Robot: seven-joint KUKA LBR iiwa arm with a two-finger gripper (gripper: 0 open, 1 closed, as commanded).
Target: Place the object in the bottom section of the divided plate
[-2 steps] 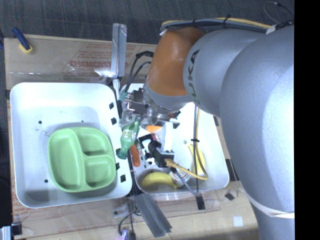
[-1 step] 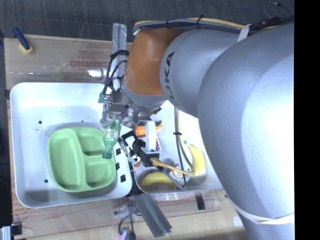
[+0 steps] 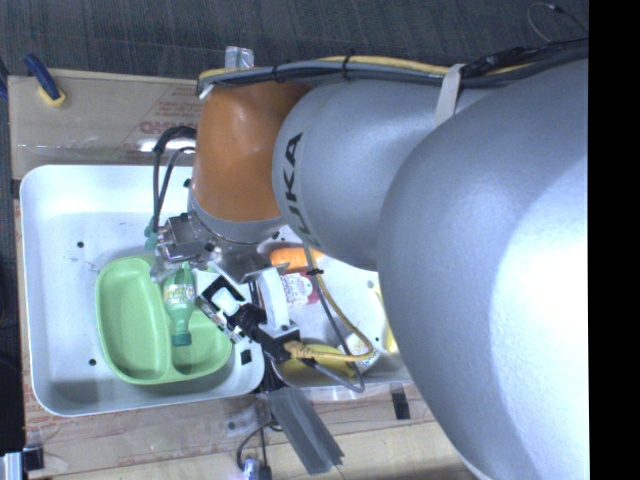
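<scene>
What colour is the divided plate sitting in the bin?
Light green. The divided plate shows in the camera view, lying in the left white bin.

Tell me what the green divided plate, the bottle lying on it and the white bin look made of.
Green divided plate: likely moulded plastic, smooth with a soft sheen and rounded walls.
Bottle: seemingly clear greenish plastic with a green cap; it looks translucent.
White bin: probably glossy plastic, judging by its rounded rim and faint reflections.

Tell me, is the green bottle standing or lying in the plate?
Lying down. The green bottle rests lengthwise along the green divided plate, cap toward the view's bottom, near the plate's divider; the gripper is just beside it.
</scene>
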